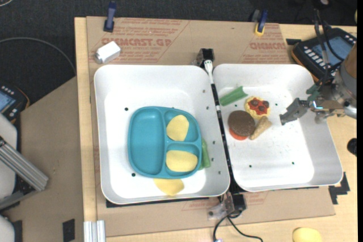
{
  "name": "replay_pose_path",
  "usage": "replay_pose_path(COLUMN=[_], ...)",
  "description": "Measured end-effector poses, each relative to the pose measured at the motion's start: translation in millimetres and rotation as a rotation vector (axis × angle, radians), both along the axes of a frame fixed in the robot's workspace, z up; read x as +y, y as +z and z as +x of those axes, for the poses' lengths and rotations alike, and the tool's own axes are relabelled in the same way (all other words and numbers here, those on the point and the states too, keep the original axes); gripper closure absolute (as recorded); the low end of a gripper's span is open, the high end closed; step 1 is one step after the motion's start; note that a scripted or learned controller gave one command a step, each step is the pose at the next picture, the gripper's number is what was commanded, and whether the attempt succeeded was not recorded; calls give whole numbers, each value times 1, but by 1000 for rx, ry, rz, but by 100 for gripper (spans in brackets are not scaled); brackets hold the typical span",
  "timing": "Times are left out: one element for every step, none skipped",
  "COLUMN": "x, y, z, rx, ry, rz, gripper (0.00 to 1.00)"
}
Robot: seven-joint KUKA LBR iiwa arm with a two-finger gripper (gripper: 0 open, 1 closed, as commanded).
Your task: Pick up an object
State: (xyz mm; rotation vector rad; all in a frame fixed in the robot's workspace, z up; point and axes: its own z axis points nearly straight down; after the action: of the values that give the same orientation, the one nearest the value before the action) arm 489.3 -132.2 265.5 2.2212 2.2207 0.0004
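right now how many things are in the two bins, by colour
yellow: 3
green: 2
blue tray: 1
brown and red round piece: 1
yellow and red piece: 1
tan piece: 1
total: 9

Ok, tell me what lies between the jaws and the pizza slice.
Camera view: bare white bin floor lies between the gripper and the pizza slice; nothing else sits there.

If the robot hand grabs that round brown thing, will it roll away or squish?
The round brown thing looks like a toy burger lying flat in the right bin, so it probably won't roll. It seems small and likely light. It lies against the pizza slice and a tan piece, so a push might nudge those too.
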Motion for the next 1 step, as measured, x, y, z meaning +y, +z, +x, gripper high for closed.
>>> replay_pose_path(x=[-55], y=[-40], z=[-12], rx=[6], ry=[-5], rz=[2], gripper=[0])
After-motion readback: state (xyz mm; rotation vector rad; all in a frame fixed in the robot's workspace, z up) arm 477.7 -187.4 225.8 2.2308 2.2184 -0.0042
